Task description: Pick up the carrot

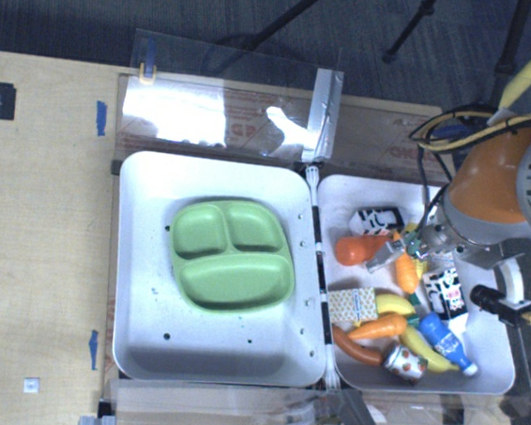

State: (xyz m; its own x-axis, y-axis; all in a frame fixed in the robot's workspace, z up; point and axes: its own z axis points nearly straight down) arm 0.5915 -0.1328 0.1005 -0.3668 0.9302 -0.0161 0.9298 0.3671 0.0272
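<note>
The red can [404,363] lies below the gripper [410,250], at the right bin's [499,368] crowded front edge. The carrot [378,328] lies just below the gripper, between cracker packet [353,306] and banana [419,341]. I cannot tell the gripper's opening; it hangs among toys.

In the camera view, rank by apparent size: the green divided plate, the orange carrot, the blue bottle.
1. Green divided plate, by far the largest.
2. Orange carrot and blue bottle: they look about alike, and clutter partly covers both, so I won't rank them.
</note>
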